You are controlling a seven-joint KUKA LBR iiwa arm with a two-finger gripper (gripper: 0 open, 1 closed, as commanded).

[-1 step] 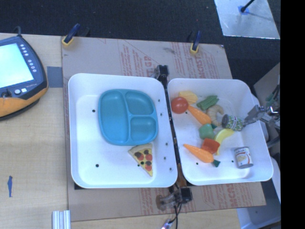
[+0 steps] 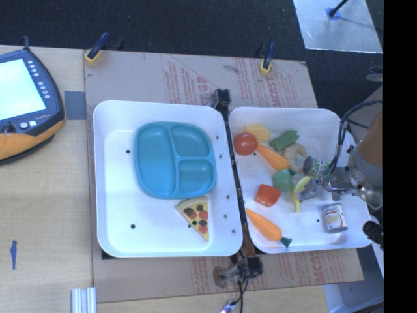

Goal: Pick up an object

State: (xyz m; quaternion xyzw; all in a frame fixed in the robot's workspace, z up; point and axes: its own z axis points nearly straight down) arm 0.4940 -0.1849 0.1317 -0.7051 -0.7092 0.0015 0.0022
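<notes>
Nothing is being held yet: the gripper (image 2: 317,186) (how wide it is set cannot be told) is being kept low among toys, a can (image 2: 333,218) lying just below-right.

A robotics lab is showing itself here: two shallow white plastic bins (image 2: 104,175) are sitting on a cardboard-covered wooden table (image 2: 45,207), clamped by blue-and-yellow clips (image 2: 96,47), beside an orange-rimmed control tablet (image 2: 23,103).
</notes>
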